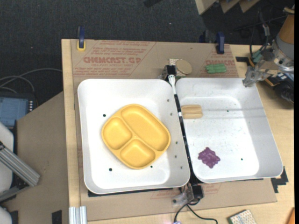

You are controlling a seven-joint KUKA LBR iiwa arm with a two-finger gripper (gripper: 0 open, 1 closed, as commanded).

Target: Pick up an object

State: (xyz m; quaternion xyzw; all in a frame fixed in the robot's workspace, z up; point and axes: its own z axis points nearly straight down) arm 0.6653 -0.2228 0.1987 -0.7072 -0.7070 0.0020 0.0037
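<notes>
Crosswise, the tan bun [191,111] lies left-right; whether the pincer [251,78] is wide, I cannot tell.

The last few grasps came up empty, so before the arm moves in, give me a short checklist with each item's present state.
1. Targets in the right bin: ok, tan bun-shaped piece and purple piece lie apart.
2. Gripper position: not ok, at the bin's far right corner, off both pieces.
3. Gripper fingers open: cannot tell.
4. Yellow divided plate: ok, alone in the left bin.
5. Green piece: not ok, outside the bins.
</notes>
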